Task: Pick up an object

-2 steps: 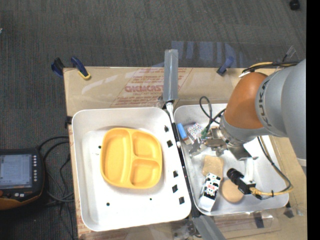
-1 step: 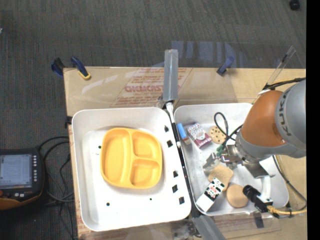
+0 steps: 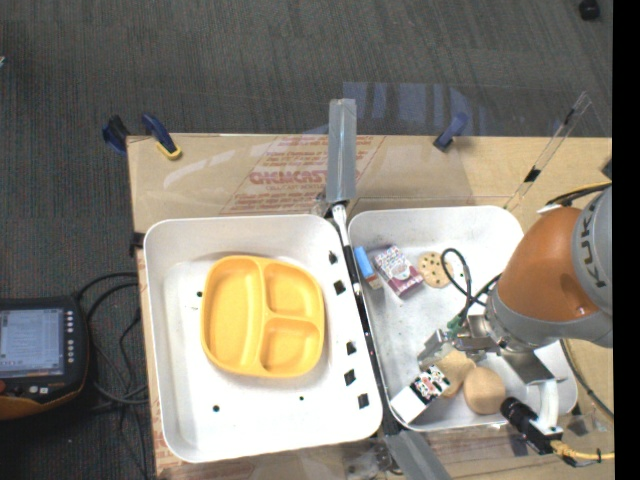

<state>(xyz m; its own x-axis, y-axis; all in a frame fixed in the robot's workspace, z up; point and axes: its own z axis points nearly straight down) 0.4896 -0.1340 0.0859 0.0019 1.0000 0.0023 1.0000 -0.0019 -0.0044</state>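
Camera view, looking down at a slant: two white bins sit side by side on the table (image 3: 240, 173). The left bin (image 3: 165, 258) carries a yellow sectioned plate (image 3: 264, 315), lying flat near its middle. The right bin (image 3: 500, 223) carries the loose things. Toward its far side lie a small pink-and-white box (image 3: 399, 270), a round cookie-like piece (image 3: 433, 268) just beside it, and a small blue item (image 3: 364, 264) close to the divider between the bins. A black cable loop (image 3: 455, 268) curls next to the cookie.

The arm (image 3: 548, 278) reaches in from the right, its orange band over the right bin's near half. The hand (image 3: 455, 342) is low in the near part of that bin, just above a tan rounded object (image 3: 484, 390) and a small black-and-white carton (image 3: 430, 385); a second tan piece (image 3: 457, 368) lies between them. These three crowd together under the wrist. Whether the hand is clenched or released I cannot tell, and nothing is seen between its tips.
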